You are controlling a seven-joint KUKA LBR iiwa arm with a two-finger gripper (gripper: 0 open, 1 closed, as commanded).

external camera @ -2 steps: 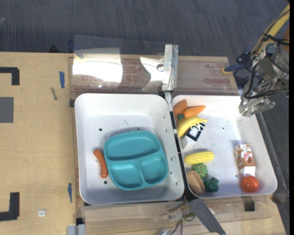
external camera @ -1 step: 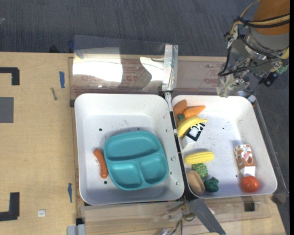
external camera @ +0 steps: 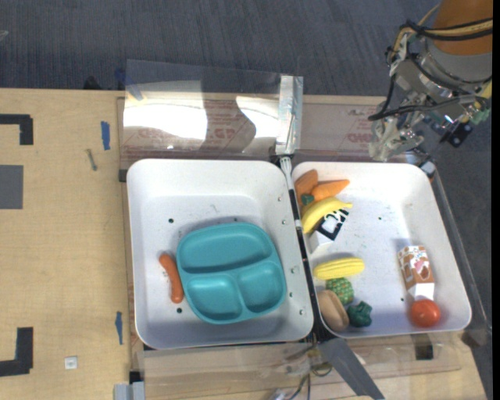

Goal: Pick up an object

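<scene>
My gripper [external camera: 393, 143] hangs above the far right rim of the right bin [external camera: 383, 195], under the grey wrist with the orange band [external camera: 461, 23]. Nothing shows beneath it but the bin's back edge. The right bin's left side holds a carrot [external camera: 328, 188], a yellow banana [external camera: 322, 212] on a white and black item [external camera: 334, 227], a corn cob [external camera: 338, 268], a brown potato-like piece [external camera: 333, 311] and a green broccoli [external camera: 360, 314]. A small bottle [external camera: 416, 270] and a red tomato [external camera: 425, 313] lie at the near right.
The left bin [external camera: 156, 195] carries a teal divided plate [external camera: 230, 272] and an orange sausage [external camera: 172, 278] beside it. A clear plastic panel [external camera: 211, 117] stands behind the left bin. The wooden bench [external camera: 55, 234] stretches to the left.
</scene>
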